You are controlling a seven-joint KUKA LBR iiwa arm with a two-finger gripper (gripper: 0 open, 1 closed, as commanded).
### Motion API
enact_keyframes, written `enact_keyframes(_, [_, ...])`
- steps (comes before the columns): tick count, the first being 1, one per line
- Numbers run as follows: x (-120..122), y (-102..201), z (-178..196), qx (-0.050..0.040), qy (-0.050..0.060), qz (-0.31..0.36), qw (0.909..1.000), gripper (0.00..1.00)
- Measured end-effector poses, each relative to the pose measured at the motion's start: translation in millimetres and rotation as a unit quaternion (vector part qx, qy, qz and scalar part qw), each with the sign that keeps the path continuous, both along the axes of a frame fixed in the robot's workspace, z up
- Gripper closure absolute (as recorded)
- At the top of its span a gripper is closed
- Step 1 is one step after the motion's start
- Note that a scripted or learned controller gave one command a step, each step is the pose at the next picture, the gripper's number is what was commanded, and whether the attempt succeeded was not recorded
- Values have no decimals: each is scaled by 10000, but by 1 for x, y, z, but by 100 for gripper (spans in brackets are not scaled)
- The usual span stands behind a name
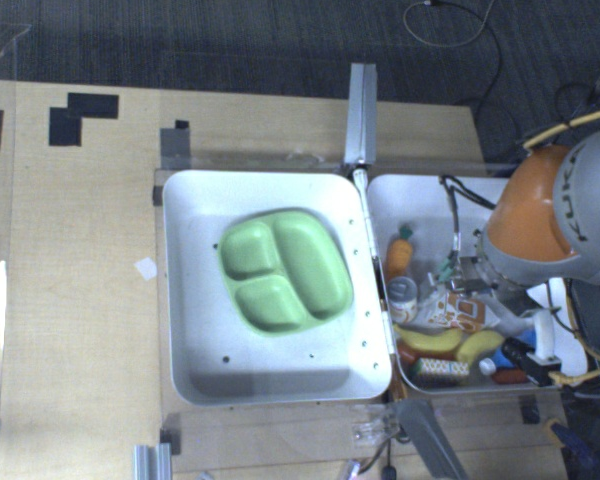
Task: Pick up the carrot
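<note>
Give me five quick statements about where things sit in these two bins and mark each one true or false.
1. The carrot lies in the right bin, near the wall it shares with the left bin. True.
2. The green tray sits in the right bin. False: it sits in the left bin.
3. The green tray has three compartments. True.
4. The carrot lies inside the green tray. False: it is in the right bin among other items.
5. A banana lies in the right bin, nearer the camera than the carrot. True.
</note>
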State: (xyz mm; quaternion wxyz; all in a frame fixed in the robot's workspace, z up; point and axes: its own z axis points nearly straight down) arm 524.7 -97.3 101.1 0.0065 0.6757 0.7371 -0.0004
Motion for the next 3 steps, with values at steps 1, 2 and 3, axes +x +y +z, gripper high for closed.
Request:
enact_keyframes(1, [64, 7, 16, 53, 12, -1274, 9918, 0])
enact_keyframes(2, [64, -13, -12, 59, -6, -1617, 9868, 0])
enact_keyframes(3, [67, -10, 1, 68, -40, -1557, 9878, 100])
